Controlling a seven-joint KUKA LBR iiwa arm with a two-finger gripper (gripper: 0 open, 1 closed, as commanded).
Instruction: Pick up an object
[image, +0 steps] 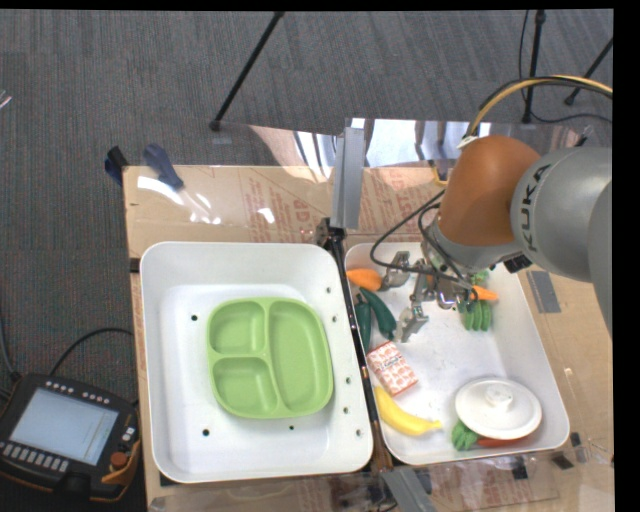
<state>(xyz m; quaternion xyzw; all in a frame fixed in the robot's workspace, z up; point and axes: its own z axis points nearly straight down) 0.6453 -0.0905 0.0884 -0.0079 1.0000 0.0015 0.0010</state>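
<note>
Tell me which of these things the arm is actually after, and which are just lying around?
Could be picked, all in the right bin:
banana
red box
white lid
carrot
green pods
The gripper hangs above them.

Just lying about:
green tray in the left bin
tablet on the floor

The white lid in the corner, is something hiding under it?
Yes. Something green and a bit of red-orange poke out beneath the white lid. The lid covers the rest, so what they are can't be told.

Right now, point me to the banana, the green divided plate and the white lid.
banana (403, 415): camera view, middle of its yellow body.
green divided plate (270, 357): camera view, ridge between its compartments.
white lid (498, 406): camera view, its top near the knob.
</note>
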